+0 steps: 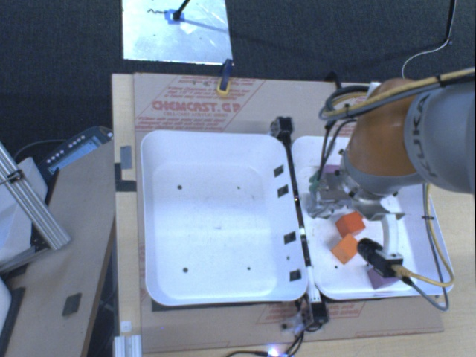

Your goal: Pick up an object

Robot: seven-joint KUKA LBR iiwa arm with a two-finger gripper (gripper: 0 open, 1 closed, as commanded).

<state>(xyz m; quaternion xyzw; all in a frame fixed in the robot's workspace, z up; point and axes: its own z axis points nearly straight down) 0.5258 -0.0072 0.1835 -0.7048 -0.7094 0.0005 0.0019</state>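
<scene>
My gripper point(321, 201) hangs low over the left part of the right bin point(424, 285), under the grey arm with its orange band. Just right of it lies an orange block point(352, 222), and a second orange block point(344, 249) lies a little nearer the front. A purple block point(381, 277) rests near the bin's front rim. A small purple and green piece point(317, 177) peeks out beside the wrist. The arm hides the back of the right bin.
The left bin point(160, 199) sits beside the right one, with a black clip strip point(291, 199) along their shared edge. A black cable plug point(375, 256) with a yellow wire hangs from the arm over the blocks. A cardboard sheet point(195, 104) lies beneath.
</scene>
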